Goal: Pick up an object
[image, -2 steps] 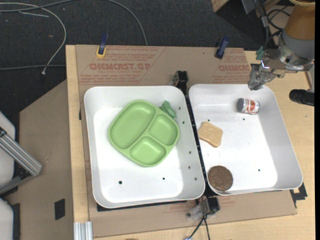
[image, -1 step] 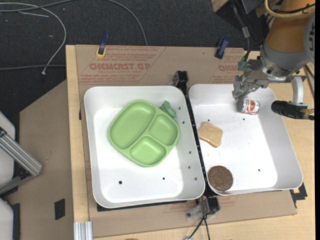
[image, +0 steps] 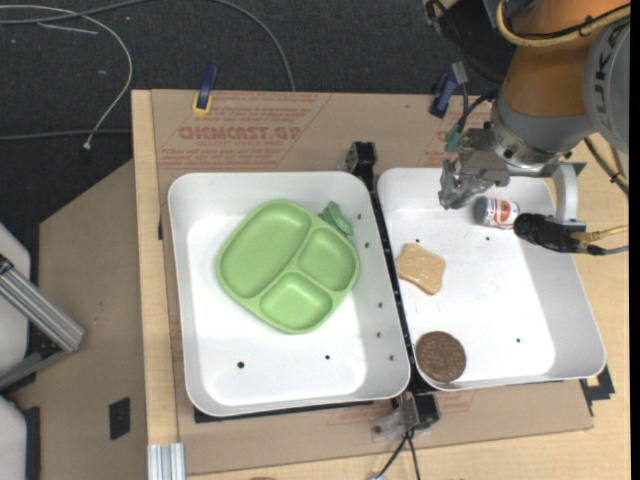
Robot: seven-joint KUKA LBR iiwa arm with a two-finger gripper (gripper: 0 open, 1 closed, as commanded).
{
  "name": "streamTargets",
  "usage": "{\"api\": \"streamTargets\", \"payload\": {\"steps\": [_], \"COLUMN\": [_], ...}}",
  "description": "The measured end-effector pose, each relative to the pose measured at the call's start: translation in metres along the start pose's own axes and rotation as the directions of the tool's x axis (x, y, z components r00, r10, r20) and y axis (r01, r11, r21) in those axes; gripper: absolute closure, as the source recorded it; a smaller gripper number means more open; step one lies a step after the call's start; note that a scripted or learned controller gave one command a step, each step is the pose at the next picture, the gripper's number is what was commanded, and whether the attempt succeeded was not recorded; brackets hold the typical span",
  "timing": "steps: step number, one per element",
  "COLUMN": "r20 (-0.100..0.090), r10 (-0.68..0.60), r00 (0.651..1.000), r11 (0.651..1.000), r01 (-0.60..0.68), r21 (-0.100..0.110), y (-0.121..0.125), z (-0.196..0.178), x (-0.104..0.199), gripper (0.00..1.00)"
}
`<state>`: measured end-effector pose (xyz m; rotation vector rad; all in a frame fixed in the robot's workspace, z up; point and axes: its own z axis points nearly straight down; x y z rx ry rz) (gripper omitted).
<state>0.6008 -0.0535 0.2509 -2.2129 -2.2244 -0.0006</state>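
- Small white-and-red can (image: pixel 496 211) lies on its side near the far edge of the right bin (image: pixel 540 348), just beside the gripper (image: pixel 458 190) on its right in the camera view.
- Gripper hangs over the far part of the right bin, close to the far left corner; whether it is apart or together cannot be told from here, and nothing is seen between its tips.
- Grey arm (image: pixel 560 58) with its orange band rises from the gripper toward the upper right.
- Tan toast-shaped piece (image: pixel 421 268) rests by the right bin's left edge, well apart from the can.
- Round brown disc (image: pixel 440 356) sits in the right bin's near left corner.
- Green divided plate (image: pixel 288 265) lies in the middle of the left bin (image: pixel 200 348), with a small green item (image: pixel 338 218) touching its far rim.
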Motion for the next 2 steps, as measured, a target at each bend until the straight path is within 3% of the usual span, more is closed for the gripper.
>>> {"api": "streamTargets", "payload": {"steps": [2], "r20": [-0.001], "r10": [-0.002], "r00": [1.000], "r11": [1.000], "r01": [0.002], "r21": [0.001], "y": [-0.031], "z": [0.021], "x": [0.111], "gripper": [1.00]}}
